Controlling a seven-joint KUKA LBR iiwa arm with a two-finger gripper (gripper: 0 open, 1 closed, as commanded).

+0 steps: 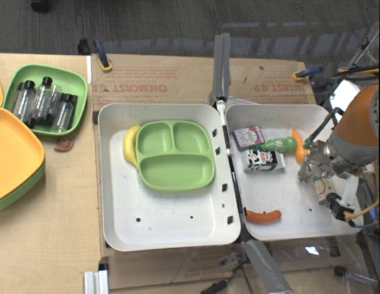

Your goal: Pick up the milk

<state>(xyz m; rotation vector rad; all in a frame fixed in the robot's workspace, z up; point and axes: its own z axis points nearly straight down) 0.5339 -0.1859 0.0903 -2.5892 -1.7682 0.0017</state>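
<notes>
The milk (264, 159) is a small white carton with black cow patches, lying on its side in the upper middle of the right bin (282, 225). My gripper (311, 169) hangs low over the right side of that bin, roughly a carton's length to the right of the milk and apart from it. Nothing shows between it and the milk except bare bin floor. The grey wrist with the orange band (361, 124) rises to the right above the gripper.
Behind the milk lie a purple packet (248, 136), a green bottle (278, 144) and an orange carrot (298, 144). A red sausage (263, 215) sits near the front wall. The left bin (116, 213) holds a green divided plate (174, 154) and a yellow banana (130, 144).
</notes>
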